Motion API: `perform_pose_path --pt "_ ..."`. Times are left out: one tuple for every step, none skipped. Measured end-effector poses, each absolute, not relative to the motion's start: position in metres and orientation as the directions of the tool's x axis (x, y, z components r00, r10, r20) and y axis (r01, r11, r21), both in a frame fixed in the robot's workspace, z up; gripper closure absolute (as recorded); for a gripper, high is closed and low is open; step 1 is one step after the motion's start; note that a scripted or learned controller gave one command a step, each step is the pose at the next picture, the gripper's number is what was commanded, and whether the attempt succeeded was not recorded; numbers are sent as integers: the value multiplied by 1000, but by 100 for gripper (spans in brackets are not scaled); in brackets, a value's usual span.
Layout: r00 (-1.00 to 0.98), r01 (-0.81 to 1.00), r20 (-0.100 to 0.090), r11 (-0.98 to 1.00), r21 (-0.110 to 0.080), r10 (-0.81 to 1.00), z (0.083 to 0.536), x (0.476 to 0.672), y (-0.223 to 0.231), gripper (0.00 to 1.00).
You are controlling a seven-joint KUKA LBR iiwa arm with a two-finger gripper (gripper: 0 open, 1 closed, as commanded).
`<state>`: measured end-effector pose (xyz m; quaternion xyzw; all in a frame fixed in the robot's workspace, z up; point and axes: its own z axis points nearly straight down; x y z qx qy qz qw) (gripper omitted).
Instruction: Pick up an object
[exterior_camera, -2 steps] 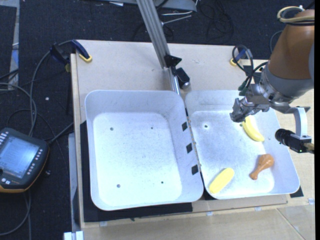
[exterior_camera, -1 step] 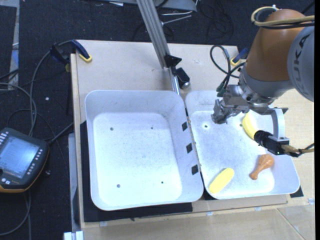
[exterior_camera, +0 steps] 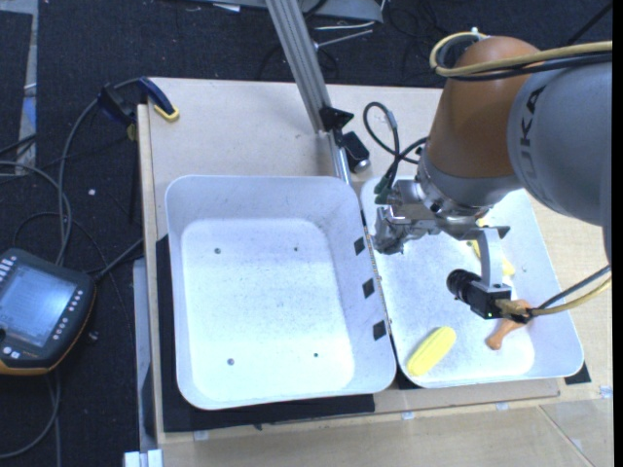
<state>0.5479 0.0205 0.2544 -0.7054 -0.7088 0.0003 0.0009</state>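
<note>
Nearest me, a yellow oblong piece (exterior_camera: 431, 350) lies in the right bin (exterior_camera: 428, 285), by its front-left corner. An orange piece (exterior_camera: 502, 332) sits to its right, near the bin's right wall. Further back, a second yellow item (exterior_camera: 484, 258) is partly hidden by the wrist. The gripper (exterior_camera: 390, 237) is low by the right bin's left wall, apart from all three. I can't tell how far it's open or whether it holds anything. The left bin (exterior_camera: 263, 290) sits alongside. A blue-and-yellow clamp (exterior_camera: 146, 97) is at the bench's far-left corner.
</note>
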Motion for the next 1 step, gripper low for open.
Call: perform_pose_path --pt "-5 1000 1 5 0 1000 256 547 74 100"
